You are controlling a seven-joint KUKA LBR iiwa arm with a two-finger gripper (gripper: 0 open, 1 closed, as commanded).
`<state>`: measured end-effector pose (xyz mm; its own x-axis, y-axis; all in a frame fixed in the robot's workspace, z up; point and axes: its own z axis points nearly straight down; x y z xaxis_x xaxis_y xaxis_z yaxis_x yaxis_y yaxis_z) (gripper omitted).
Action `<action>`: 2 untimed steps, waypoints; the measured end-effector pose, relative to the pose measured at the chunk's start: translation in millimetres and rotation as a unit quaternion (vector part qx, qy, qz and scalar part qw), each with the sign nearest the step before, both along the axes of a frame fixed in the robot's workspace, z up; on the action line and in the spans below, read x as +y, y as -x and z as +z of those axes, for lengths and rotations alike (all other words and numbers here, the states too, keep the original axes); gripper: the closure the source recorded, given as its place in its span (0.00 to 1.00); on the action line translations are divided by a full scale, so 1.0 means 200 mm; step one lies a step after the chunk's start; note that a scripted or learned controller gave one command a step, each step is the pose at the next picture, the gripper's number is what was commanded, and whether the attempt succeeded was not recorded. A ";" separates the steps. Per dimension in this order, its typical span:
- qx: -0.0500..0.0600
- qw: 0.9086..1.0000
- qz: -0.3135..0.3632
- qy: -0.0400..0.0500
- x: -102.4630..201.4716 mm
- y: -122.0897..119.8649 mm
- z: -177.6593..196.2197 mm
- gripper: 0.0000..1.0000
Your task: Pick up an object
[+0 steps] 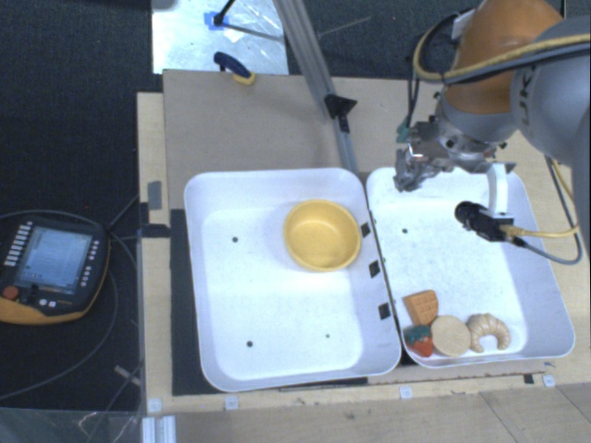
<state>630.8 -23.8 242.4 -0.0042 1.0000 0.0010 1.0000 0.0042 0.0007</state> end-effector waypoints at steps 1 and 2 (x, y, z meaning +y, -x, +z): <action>0.000 1.000 0.000 0.000 0.21 0.07 0.01 1.00; 0.000 1.000 0.000 0.000 0.49 0.14 -0.06 1.00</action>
